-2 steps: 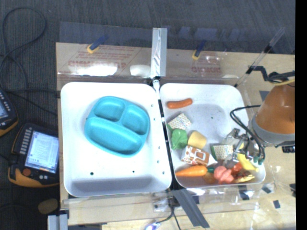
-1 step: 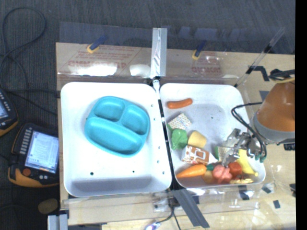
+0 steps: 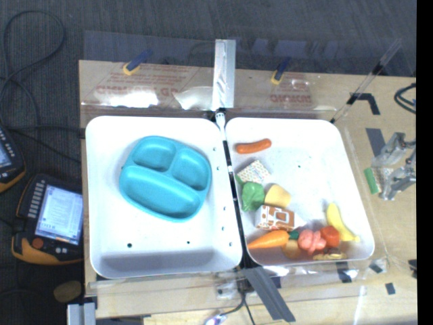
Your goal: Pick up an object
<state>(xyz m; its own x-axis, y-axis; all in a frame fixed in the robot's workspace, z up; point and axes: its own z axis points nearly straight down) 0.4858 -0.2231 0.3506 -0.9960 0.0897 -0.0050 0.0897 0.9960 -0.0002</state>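
Toys are lying crowded in the right bin (image 3: 338,147): sausage (image 3: 253,145), carrot (image 3: 269,240), banana (image 3: 338,222). No tool is showing, so its state is unknowable. Packed pieces are risking a slipped or double grab.

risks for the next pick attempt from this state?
1. The toys crowd the right bin's near corner: carrot, banana and red pieces touch, so a grasp may catch two or slip off.
2. The green toy and carrot lie against the divider wall, which may block a descent.
3. The sausage lies apart, likely the safest pick.
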